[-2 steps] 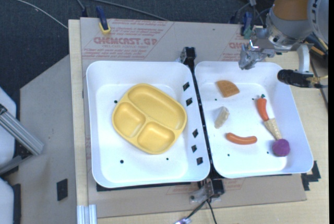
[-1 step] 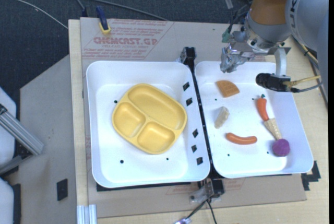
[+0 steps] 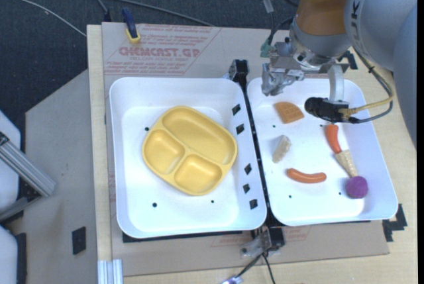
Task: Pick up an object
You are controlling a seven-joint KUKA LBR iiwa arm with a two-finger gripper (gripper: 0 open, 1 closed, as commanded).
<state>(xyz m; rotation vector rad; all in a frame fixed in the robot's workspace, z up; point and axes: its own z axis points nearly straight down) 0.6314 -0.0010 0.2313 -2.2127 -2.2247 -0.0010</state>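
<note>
Toast-like orange piece [image 3: 289, 111] lies near the right bin's [image 3: 377, 210] far left corner, just beneath the gripper [image 3: 273, 85], whose grip state I cannot tell.

Glossy yellow plastic tray [image 3: 190, 149], smooth white bins [image 3: 126, 210], matt wooden bench [image 3: 106, 143]

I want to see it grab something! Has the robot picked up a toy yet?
Not yet. The end effector hangs at the far edge of the right white bin. The flat orange wedge-shaped piece lies just below it, ungrasped, like the other toys. The pick-up and lift remain.
</note>
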